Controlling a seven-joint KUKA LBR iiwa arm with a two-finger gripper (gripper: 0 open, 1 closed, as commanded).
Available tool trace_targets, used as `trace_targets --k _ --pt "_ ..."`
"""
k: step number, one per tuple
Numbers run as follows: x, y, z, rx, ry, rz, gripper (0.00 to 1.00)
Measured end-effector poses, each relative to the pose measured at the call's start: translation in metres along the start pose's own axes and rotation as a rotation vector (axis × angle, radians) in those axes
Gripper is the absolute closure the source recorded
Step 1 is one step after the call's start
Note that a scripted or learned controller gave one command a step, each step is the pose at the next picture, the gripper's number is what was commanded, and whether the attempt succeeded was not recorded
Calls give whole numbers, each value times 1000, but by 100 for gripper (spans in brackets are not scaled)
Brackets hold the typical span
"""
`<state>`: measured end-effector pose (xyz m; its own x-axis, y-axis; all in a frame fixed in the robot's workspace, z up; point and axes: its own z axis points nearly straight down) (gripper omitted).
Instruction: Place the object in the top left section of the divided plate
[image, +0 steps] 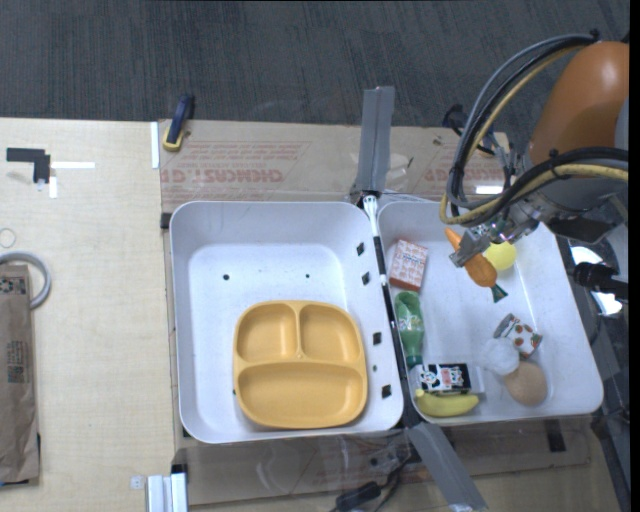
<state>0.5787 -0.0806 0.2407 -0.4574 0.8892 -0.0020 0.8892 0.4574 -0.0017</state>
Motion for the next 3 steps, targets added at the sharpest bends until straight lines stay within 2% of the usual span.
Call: trace_targets --k 1,2,3 --pt "59 30 50 1 1 -106 100" --pt "119 88 49 -1 0 -235 100" --pt "156 153 128 -2 0 -59 100"
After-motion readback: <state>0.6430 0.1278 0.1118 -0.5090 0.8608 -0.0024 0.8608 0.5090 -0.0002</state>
